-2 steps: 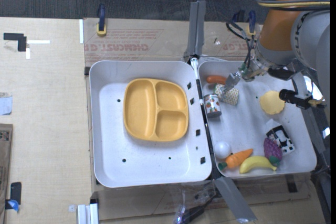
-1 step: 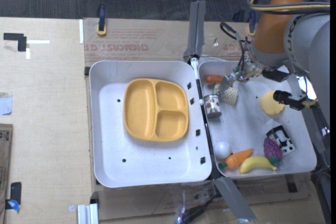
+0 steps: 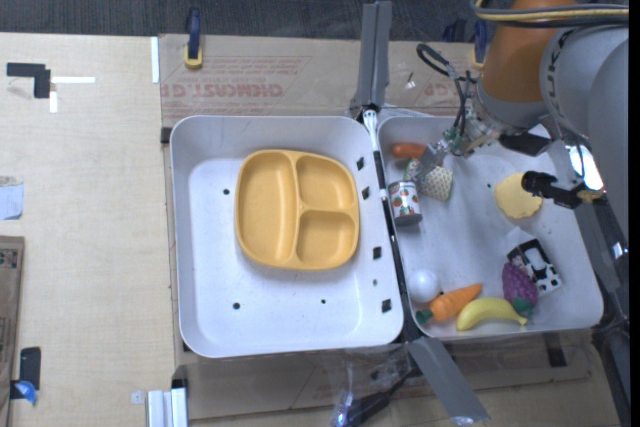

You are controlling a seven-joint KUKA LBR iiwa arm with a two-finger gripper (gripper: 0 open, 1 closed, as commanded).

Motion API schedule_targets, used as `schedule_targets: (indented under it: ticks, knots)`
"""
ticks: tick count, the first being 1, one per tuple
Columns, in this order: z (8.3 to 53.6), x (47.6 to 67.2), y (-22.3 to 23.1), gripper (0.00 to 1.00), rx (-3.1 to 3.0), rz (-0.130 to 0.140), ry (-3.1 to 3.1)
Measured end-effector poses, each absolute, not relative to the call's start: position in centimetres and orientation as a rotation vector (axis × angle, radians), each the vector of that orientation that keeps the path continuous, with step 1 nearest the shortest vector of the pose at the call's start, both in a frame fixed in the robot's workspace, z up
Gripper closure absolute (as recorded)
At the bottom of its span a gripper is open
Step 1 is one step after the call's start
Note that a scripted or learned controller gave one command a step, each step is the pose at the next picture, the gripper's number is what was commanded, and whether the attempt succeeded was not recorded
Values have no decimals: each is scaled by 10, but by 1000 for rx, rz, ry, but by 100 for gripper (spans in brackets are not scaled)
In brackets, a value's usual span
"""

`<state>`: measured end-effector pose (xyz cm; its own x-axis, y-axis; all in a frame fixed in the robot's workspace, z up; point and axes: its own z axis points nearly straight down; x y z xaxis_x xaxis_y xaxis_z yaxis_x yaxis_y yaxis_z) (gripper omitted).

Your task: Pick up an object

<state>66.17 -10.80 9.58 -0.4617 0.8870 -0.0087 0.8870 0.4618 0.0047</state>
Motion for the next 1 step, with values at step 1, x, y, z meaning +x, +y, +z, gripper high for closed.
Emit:
schedule_targets:
  ticks: [1]
  knots:
    - [96, 662, -108, 0, 1624, 0, 2678]
